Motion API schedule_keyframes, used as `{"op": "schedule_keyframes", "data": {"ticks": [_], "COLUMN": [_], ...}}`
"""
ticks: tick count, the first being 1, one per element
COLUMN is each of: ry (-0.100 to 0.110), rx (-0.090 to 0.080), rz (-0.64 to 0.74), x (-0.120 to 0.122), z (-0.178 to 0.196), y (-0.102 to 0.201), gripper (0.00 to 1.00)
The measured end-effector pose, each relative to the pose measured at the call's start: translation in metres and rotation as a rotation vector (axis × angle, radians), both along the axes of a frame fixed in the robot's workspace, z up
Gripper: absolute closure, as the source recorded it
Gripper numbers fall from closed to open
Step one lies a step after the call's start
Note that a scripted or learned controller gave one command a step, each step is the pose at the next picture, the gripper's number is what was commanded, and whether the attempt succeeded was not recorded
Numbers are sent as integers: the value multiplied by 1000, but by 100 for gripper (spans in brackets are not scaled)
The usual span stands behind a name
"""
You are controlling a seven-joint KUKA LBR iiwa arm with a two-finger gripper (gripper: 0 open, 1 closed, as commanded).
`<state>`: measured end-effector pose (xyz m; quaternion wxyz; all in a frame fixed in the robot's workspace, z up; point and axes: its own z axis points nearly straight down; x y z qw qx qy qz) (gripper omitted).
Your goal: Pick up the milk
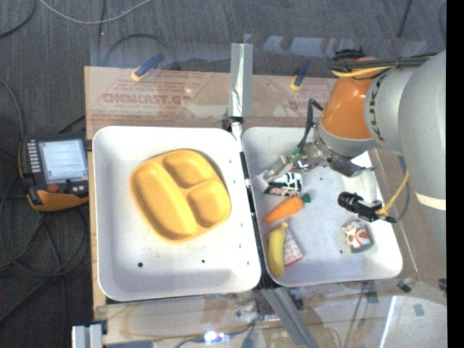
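Note:
The milk [287, 186], a small carton with black and white patches, lies in the right bin [326, 267] near its left wall. My gripper [281, 171] reaches in from the right and sits directly over the carton's upper edge, touching or nearly touching it. The gripper covers part of the carton's top. The carton still seems to rest on the bin floor.
Just below the milk lies an orange carrot [283, 209], then a banana [275, 249] beside a small red and white carton [292, 249]. Another red and white pack [357, 235] lies at the right. The left bin [123, 267] holds a yellow divided plate [181, 193].

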<state>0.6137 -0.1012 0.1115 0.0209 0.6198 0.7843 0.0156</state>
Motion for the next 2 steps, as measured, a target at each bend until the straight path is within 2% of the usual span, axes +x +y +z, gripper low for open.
{"op": "schedule_keyframes", "data": {"ticks": [1,2], "ry": [2,-10], "rx": [9,-9], "rz": [-94,-105], "x": [-3,-2], "z": [-1,14], "y": [-1,-13], "gripper": [0,100]}}
